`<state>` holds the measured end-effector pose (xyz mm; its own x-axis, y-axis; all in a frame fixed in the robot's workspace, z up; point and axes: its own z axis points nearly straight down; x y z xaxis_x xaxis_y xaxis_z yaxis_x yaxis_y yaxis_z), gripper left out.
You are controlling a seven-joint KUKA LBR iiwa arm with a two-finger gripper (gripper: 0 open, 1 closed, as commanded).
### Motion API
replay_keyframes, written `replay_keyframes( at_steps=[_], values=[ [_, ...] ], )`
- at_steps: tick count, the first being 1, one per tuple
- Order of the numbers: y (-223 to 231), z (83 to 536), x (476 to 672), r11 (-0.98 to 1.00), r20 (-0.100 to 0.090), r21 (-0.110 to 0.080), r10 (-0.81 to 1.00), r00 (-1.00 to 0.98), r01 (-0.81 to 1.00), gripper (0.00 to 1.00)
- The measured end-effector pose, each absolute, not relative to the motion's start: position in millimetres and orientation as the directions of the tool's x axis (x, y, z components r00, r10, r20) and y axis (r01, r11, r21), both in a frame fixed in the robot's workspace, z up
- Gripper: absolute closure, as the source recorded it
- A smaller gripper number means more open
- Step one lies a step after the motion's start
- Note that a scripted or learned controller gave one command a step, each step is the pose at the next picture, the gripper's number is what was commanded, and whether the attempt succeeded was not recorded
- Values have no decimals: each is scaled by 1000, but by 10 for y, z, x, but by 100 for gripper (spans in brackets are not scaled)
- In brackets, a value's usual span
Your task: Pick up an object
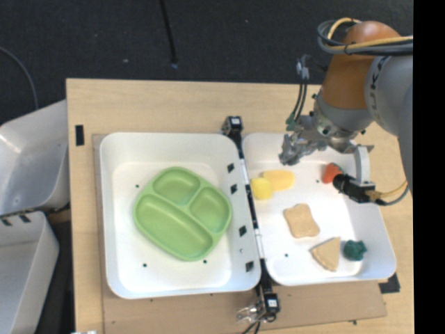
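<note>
In the left bin [111,270]: one green divided plate [182,213], three compartments, lying flat. In the right bin [379,256], left to right: yellow toy piece [271,183] near the dividing wall; tan bread slice [302,220] at centre; tan wedge [327,253] touching a dark green item [354,249]; orange item [330,172] toward the far right. Gripper [293,150] hangs above the yellow piece; whether its jaws are parted or hold anything cannot be told.

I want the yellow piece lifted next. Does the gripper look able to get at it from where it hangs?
Probably yes. The gripper hangs just above the yellow piece in the right bin, and nothing lies over it; the tan piece sits apart.
</note>
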<state>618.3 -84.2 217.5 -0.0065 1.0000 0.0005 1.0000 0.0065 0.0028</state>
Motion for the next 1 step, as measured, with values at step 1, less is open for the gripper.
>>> replay_keyframes(
  at_steps=[1],
  values=[
    [-370, 2321, 6340, 6, 0, 3, 1000, -6, 1000, 100]
  ],
)
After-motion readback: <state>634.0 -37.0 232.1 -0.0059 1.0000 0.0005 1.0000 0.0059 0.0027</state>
